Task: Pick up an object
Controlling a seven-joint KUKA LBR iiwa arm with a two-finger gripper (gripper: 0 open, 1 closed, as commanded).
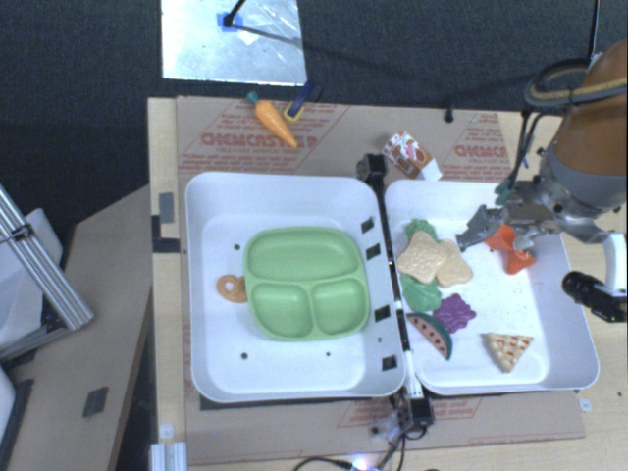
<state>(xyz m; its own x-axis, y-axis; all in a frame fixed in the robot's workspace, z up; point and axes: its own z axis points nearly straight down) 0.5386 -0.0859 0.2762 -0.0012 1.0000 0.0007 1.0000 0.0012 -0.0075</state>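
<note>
My gripper (488,226) hangs low over the upper part of the right bin (579,356), reaching in from the right. An orange-red toy (513,249) lies just under and to the right of it; whether it is held cannot be made out. To the gripper's left lie two tan toast pieces (432,259) on a green leaf (420,290). Lower in the same bin are purple grapes (454,312), a watermelon slice (430,335) and a pizza slice (507,348).
The left bin (211,214) holds a green divided plate (306,283) and a small orange ring (232,288). Behind the bins on the cardboard lie a toy carrot (275,122) and a small packet (407,154). A black divider (385,263) runs between the bins.
</note>
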